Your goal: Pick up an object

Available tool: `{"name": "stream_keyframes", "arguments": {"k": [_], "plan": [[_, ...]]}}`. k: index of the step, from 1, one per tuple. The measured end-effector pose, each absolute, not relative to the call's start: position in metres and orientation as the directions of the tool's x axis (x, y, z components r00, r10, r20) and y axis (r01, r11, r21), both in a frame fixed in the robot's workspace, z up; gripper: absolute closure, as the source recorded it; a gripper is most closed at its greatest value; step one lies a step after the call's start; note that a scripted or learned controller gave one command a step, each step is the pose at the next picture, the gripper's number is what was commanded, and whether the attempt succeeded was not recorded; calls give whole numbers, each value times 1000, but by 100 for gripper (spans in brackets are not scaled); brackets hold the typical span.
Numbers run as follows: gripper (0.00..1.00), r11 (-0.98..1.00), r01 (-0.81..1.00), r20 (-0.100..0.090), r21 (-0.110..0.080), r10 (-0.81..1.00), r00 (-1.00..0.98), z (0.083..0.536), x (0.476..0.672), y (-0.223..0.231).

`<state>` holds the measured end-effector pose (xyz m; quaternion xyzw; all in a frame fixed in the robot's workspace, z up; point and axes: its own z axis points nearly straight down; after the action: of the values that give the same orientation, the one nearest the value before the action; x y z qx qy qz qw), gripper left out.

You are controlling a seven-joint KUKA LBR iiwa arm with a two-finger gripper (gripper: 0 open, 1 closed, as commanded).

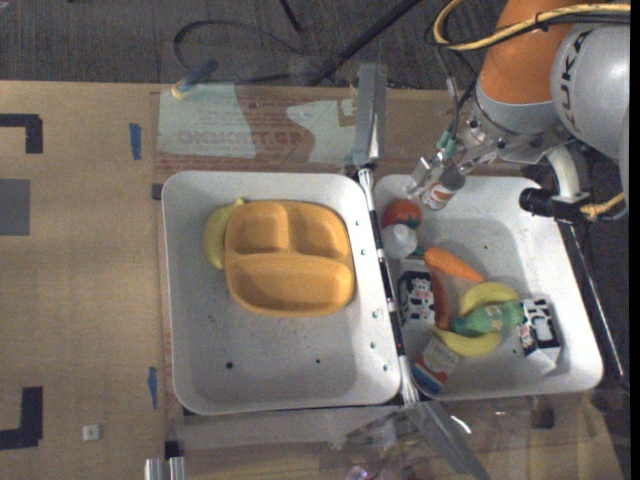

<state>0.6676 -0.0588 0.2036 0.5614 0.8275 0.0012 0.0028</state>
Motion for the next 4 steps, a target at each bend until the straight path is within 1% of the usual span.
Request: {"name": "stream_keyframes", "arguments": {"k": [1, 2, 3, 4], "plan": [[100, 656, 754, -1, 1, 754, -656, 201, 667, -36], [100, 510, 860, -4, 5, 860, -510, 232, 652, -60], [100, 765, 644, 0, 1, 644, -765, 208, 652, -31], [100, 353, 936, 1, -1, 936, -353, 215, 626, -72]]}}
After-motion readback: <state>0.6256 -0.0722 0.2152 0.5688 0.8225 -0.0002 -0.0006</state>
